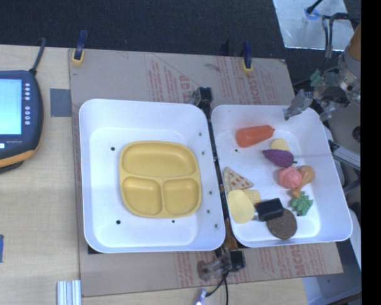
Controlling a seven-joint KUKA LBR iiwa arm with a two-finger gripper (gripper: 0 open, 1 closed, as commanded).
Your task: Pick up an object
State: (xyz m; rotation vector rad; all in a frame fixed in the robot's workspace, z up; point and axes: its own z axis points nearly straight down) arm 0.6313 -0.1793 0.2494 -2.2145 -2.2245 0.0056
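Camera view: carrot (254,135) below-left of gripper (311,101)

Toy foods crowd the right bin (317,129), bare only along its far edge; the yellow divided tray (160,178) fills the left bin's (95,170) middle.

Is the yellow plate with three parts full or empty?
Empty. The yellow three-part plastic plate in the left white bin shows bare yellow compartments; the toy foods lie in the right white bin.

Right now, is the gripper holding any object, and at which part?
Nothing is held. The gripper is at the right bin's far corner, apart from the carrot, with nothing between its fingers.
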